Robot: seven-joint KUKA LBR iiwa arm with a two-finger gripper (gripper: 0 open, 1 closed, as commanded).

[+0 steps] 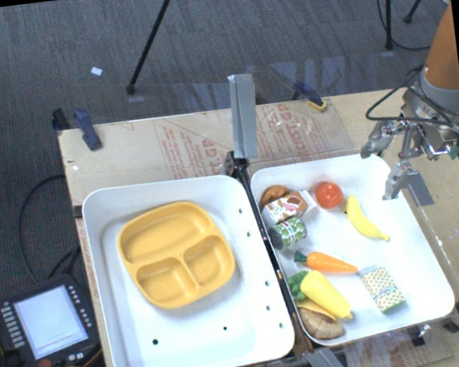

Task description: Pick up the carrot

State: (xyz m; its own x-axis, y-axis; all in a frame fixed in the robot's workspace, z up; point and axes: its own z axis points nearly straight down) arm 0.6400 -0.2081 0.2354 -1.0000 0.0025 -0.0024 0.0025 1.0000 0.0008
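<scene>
The carrot (330,262) lies flat on the floor of the right-hand bin (426,274), roughly at its middle and a little toward the near edge, its orange body pointing toward the bin's right wall and its green top toward the divider between the two bins. Nothing is gripping it, so by my reckoning the pick has not really begun. Just in front of it sits a yellow corn cob (324,293) with a green leafy end, close enough that the two look to be touching, and beyond that, in the near left corner, a brownish bread-like piece (321,321). A small patterned box (382,288) rests near the carrot's tip on the right side. Behind the carrot, along the left wall, are a little green can (288,233) and a labelled packet (285,207), with a red tomato (328,195) toward the far edge and a banana (365,219) slanting toward the right wall. The gripper (407,165) hangs over the far right corner of this bin, well apart from the carrot, with nothing between its fingers; from where I stand the fingers look spread apart, though the metalwork there is cluttered and I would not swear to it. The left bin (117,319) carries only a yellow divided plate (176,252). What remains is everything: travel to above the carrot, the descent, closing on it cleanly beside the corn, and the lift
</scene>
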